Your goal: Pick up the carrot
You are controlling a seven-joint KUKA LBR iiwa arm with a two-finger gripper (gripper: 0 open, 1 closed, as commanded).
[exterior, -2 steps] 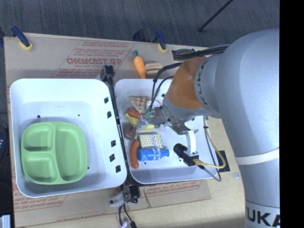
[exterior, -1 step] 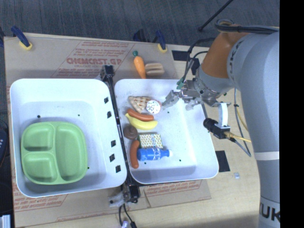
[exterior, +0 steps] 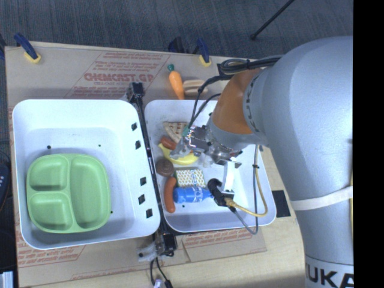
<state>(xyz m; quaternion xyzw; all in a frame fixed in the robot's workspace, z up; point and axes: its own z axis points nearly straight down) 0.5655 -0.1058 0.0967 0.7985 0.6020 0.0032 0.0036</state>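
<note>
From the one camera above the table, the carrot (exterior: 175, 84) lies outside both bins, on the cardboard just past the far rim of the right bin (exterior: 264, 212), beside a pale bun-like thing (exterior: 193, 88). Its long axis runs roughly away from the camera, green tip at the far end, orange body pointing back toward the bin. The hand (exterior: 198, 144) hangs low over the right bin's clutter, above a banana (exterior: 183, 158) and near a bread slice (exterior: 175, 128); whether it is wide or narrow I cannot tell, since the wrist hides it. So the carrot sits up-frame and slightly left of the hand, with the bin's far wall between them (that wall is the thing to clear). I judge the coming move needs a lift out of the bin, then a short travel over the rim. Around the carrot the cardboard is open on its left; the bun crowds its right, and a blue clamp (exterior: 203, 51) stands just beyond. The left bin (exterior: 72, 110) holds a green tray (exterior: 69, 192), well apart.
</note>
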